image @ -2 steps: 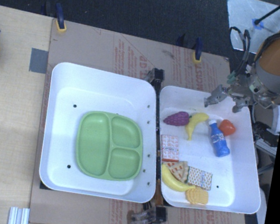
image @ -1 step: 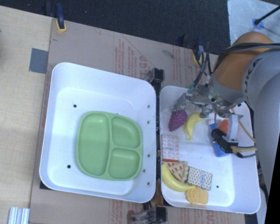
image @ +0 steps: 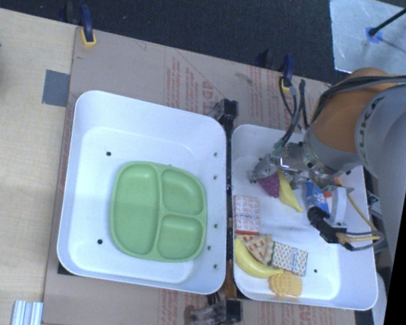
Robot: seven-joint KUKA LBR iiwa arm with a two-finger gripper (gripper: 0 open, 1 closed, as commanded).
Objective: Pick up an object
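Grey two-finger gripper (image: 273, 172) low in right white bin (image: 352, 289) | grip unclear | touching purple item (image: 268, 183) | yellow plastic banana (image: 251, 260) near bin's front | green divided plate (image: 159, 211) in left bin

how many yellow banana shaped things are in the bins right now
2: one banana at the right bin's near-left, one yellow piece just under the end effector. The arm may hide others.

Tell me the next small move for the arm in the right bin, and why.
Probably a short straight lift. The gripper sits low at the far end of the right bin, right over a purple item and a yellow piece. Its grasp cannot be judged from this view, so raising it slightly would show whether anything comes up.
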